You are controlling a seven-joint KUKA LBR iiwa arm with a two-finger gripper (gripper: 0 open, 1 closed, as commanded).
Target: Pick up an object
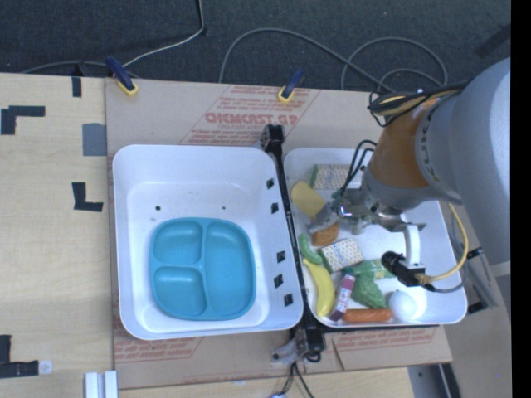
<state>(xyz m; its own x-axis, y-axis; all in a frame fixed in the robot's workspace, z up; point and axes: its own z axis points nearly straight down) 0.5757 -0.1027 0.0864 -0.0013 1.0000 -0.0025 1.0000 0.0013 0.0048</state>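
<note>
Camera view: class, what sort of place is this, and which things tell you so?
Probably a robotics lab test bench: a robot arm reaches over two white bins, toy food fills one, and cables trail across dark carpet.

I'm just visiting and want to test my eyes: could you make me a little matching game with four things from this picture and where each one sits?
Things:
1. blue tray
2. banana
3. white ball
4. carrot

Places:
A. near right corner of the right bin
B. along the right bin's left wall, by the divider
C. alone in the left bin
D. along the right bin's near edge, just left of the ball

Pairs: 1-C, 2-B, 3-A, 4-D
</note>
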